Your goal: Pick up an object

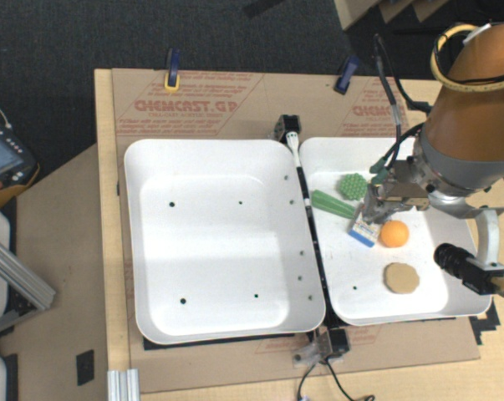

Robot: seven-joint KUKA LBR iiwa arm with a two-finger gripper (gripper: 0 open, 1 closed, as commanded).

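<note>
Step in hand: grasp approach. Gripper [370, 216] low in right white bin [352, 299], over small blue-and-white flat block [362, 235]; claw state: cannot tell. Orange ball [394, 234] at 3 o'clock of block. Next: confirm closure, lift straight.

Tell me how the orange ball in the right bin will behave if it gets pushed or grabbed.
The orange ball looks round and smooth, so a nudge would probably send it rolling across the flat floor of the right bin. It may also squirt out of a pinch that is off centre. The claw is close beside it.
</note>
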